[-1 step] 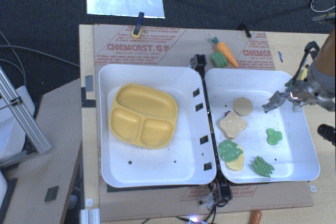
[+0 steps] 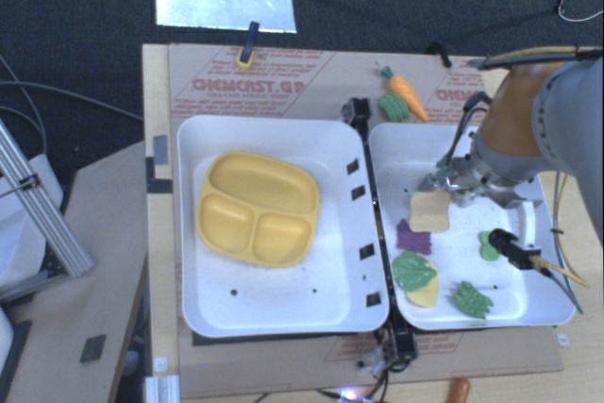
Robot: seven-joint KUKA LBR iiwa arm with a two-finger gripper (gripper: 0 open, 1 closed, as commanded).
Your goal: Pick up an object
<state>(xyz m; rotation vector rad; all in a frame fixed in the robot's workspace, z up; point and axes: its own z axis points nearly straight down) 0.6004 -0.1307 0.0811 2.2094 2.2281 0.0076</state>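
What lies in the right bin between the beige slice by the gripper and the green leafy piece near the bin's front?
In the camera view, a purple piece lies between the beige slice and the green leafy piece.

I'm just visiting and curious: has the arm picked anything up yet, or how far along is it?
Done: the grey arm's gripper has reached into the right white bin, just above the pale tan flat slice. In hand: nothing visibly lifted. Left: grasping and raising a piece; the tan slice, purple piece and green leafy toys lie on the bin floor.
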